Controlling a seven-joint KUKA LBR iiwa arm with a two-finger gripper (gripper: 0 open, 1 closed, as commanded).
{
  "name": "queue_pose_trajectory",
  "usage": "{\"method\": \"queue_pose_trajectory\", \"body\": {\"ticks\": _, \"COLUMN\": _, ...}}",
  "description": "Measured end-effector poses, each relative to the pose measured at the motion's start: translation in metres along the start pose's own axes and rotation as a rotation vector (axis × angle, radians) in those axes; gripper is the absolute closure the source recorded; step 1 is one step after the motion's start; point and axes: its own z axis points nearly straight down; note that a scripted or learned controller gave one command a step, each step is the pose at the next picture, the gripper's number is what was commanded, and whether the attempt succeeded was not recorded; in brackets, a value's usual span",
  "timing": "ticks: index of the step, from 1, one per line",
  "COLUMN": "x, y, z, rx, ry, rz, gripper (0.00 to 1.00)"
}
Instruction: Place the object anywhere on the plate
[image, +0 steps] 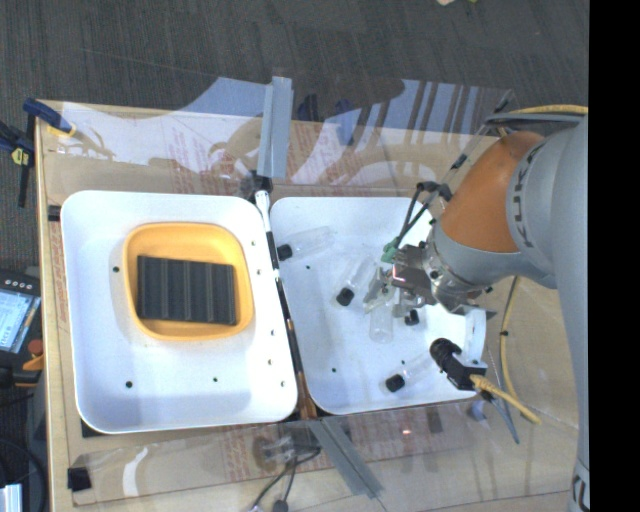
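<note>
Reaching arm: the grey arm (560, 200) with its orange band (490, 195) comes in from the right over the right bin (330, 385).
Gripper: the gripper (392, 282) hangs low over the middle of the right bin; whether its fingers are open or closed, I cannot tell.
Object: several clear plastic tubes with black caps lie scattered in the right bin; one tube (381, 322) lies just beside the gripper, another (305, 243) near the bin's upper left, another (410, 372) near the lower edge.
Plate: a yellow plate (186, 243) with a dark ribbed middle sits in the left bin (150, 400), well apart from the tubes.
</note>
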Motion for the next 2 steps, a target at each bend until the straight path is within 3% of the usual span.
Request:
{"method": "queue_pose_trajectory", "body": {"ticks": 1, "x": 0.039, "y": 0.013, "z": -0.052, "rx": -0.001, "ry": -0.002, "rz": -0.062, "gripper": 1.0}}
{"method": "queue_pose_trajectory", "body": {"ticks": 2, "x": 0.066, "y": 0.061, "z": -0.029, "rx": -0.003, "ry": -0.003, "rz": -0.44, "gripper": 1.0}}
